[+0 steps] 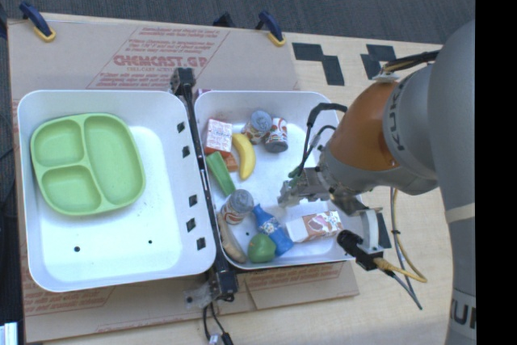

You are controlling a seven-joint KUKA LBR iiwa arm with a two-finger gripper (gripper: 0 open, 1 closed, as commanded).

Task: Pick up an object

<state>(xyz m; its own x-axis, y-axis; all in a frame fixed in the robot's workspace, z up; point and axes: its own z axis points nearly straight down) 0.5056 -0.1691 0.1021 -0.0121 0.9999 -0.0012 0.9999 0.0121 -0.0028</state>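
Right now your gripper (297, 191) hangs low over the right bin (317, 104), in the lower right of the frame, and you cannot tell from this slanted view how it is set or whether it grips anything. Just below and to the right of it lies the white and red packet (315, 225), its long axis running left to right with a slight upward tilt toward the right. Left of that sit the blue bottle (273, 230) and the green fruit (261, 248), near the bin's lower wall. The packet looks the nearest target.
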